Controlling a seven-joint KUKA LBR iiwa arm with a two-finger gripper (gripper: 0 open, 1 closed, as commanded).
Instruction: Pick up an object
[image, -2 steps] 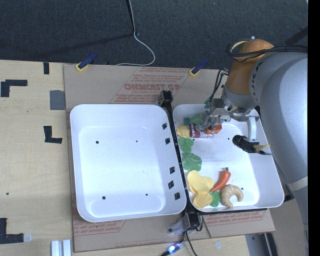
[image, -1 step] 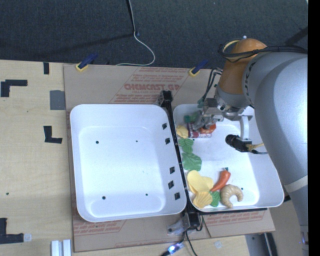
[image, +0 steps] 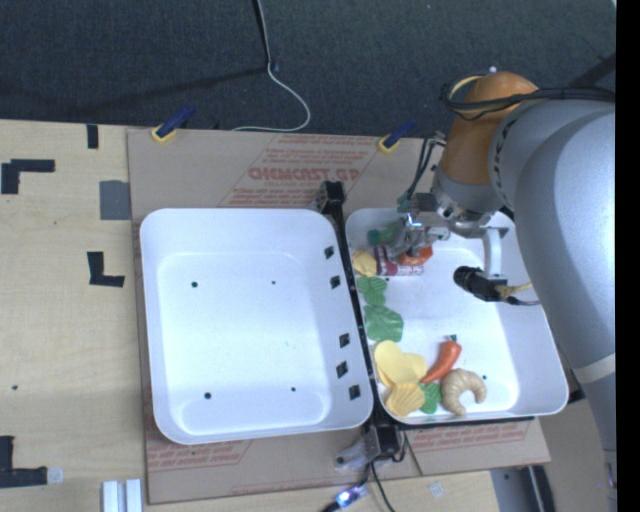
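Note:
The gripper hangs low over the far left part of the right bin, under the orange band of the arm. Right at its tips lie a red and white object, a yellow piece and a dark green piece. The view does not settle whether anything sits between the tips. Further forward in the same bin lie green leafy pieces, a yellow chip-like object, an orange-red carrot-like object and a tan shrimp-like object.
The left bin stands beside the right one, with a black divider strip between them. Both rest on a cardboard sheet. A black cylindrical part of the arm juts over the right bin. A cable runs behind.

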